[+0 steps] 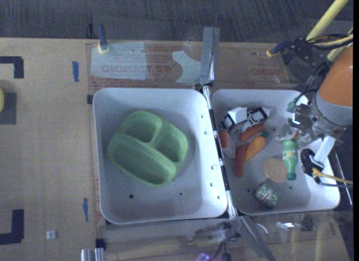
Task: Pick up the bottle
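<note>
Cardboard-covered bench on dark carpet, bearing two shallow white bins. Left bin (112, 198): a glossy green compartment tray (148, 147). Right bin (325, 195): a green plastic bottle (289, 159), long axis running near-to-far in the camera view, cap toward the far wall, touching a tan disc (275, 170). The gripper (299, 120) hovers just beyond the cap end; how wide it stands cannot be told, and nothing is seen in it.

Green bottle (289, 159), green divided tray (148, 147), orange carrot (254, 147), white bins (162, 209)
</note>
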Available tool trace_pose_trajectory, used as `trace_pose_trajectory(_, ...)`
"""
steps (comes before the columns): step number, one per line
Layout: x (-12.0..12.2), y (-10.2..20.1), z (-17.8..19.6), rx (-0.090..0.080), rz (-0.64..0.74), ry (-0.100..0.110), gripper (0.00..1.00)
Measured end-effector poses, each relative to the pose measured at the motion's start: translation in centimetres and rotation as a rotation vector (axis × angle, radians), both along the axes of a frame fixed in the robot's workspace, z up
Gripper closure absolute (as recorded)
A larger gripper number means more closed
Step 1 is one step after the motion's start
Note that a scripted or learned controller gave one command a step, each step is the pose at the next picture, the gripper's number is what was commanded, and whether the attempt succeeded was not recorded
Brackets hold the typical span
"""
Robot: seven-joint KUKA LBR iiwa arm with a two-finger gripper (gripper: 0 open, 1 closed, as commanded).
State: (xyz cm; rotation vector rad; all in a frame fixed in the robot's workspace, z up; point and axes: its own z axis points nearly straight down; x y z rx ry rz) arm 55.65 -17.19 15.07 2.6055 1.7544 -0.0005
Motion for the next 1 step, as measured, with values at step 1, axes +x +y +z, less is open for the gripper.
trace_pose_trajectory(1,-0.23,4.82,10.83,0.0,-0.301,0.001,1.0)
